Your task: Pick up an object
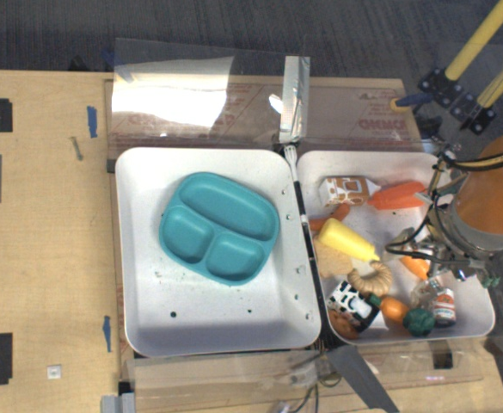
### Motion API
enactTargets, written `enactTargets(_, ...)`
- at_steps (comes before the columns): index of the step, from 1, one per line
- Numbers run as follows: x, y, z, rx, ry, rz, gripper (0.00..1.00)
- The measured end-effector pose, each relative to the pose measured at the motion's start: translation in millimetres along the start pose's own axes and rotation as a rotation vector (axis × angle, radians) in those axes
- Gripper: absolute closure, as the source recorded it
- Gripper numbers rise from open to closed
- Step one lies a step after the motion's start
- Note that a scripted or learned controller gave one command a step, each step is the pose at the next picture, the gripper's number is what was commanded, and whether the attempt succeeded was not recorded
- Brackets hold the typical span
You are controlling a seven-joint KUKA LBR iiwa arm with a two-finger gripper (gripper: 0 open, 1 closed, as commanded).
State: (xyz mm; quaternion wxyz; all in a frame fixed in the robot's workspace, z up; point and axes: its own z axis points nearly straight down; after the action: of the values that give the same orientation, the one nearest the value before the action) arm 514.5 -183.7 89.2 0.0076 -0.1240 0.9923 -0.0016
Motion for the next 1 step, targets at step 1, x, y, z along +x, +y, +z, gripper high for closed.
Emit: enactTargets(1,17.0,3.0,-3.5,0.010,-0.016,0.033,0.00)
